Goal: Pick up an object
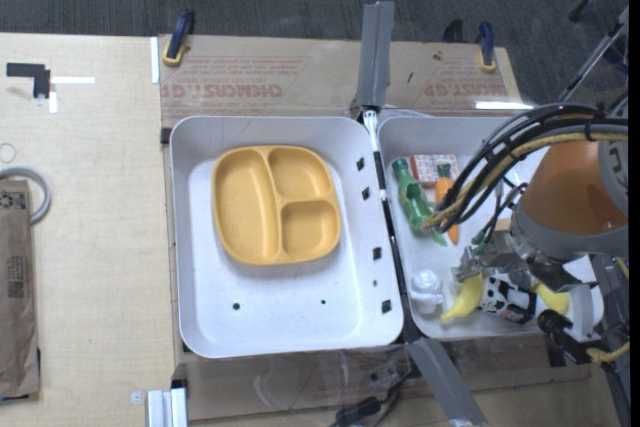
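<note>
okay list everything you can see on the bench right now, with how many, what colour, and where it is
left bin: 1, white, middle of the bench
divided plate: 1, yellow, three compartments, in the left bin
right bin: 1, white, beside the left bin
green bottle: 1, green, far part of the right bin
printed box: 1, red and white, right bin's far end
banana: 1, yellow, near part of the right bin
white cup: 1, white, left of the banana
clamps: 2, blue and yellow, on the cardboard's far edge
paper bag: 1, brown, far left
arm: 1, grey and orange, over the right bin
gripper: 1, low by the banana
</note>
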Robot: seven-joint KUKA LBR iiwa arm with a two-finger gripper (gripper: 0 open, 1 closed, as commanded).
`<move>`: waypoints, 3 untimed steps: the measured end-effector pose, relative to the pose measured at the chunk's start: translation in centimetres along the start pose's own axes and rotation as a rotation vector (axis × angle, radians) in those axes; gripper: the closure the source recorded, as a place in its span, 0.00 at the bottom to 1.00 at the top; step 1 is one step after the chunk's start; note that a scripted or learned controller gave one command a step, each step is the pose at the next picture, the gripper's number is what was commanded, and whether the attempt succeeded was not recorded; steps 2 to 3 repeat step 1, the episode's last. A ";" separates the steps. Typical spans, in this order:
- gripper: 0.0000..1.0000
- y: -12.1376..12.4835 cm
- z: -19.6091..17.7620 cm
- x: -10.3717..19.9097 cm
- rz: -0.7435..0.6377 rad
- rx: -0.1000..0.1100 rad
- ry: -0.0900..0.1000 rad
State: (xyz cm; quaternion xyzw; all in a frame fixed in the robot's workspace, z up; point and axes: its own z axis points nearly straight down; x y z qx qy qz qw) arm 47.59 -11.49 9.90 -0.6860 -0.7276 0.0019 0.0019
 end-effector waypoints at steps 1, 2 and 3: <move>1.00 5.1 -11.0 4.7 -0.004 -0.003 -0.002; 1.00 5.1 -11.0 4.7 -0.004 -0.003 -0.002; 1.00 5.1 -11.0 4.7 -0.004 -0.003 -0.002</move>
